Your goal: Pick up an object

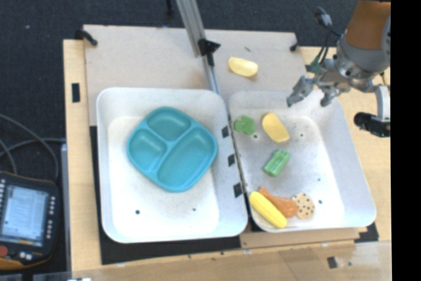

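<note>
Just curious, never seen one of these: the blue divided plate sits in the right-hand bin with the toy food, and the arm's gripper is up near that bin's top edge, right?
Not quite. The camera view shows the blue divided plate alone in the left bin. The toy food lies in the right bin, and the gripper is near that bin's top edge.

Turquoise plastic divided plate (173,149) in the plain white left bin (112,207). White right bin (348,174): green ridged block (277,162), yellow corn cob (268,209), tan round cracker (303,205) (dark-dotted), orange carrot-like piece (283,203).
</note>
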### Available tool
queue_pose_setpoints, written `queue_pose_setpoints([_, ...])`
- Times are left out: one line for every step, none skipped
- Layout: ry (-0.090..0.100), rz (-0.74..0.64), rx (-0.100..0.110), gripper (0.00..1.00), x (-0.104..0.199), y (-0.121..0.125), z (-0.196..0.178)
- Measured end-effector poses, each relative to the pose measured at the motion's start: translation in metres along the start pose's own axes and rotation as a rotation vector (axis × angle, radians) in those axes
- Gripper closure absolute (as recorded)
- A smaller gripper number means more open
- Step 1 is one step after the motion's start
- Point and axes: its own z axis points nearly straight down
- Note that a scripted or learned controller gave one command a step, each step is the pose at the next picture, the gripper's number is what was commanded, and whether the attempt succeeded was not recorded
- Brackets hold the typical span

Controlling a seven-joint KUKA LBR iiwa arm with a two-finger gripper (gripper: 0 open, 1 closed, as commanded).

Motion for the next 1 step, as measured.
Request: queue_pose_setpoints([-0.001,0.000,0.000,0.00,-0.0005,-0.0001,-0.0001])
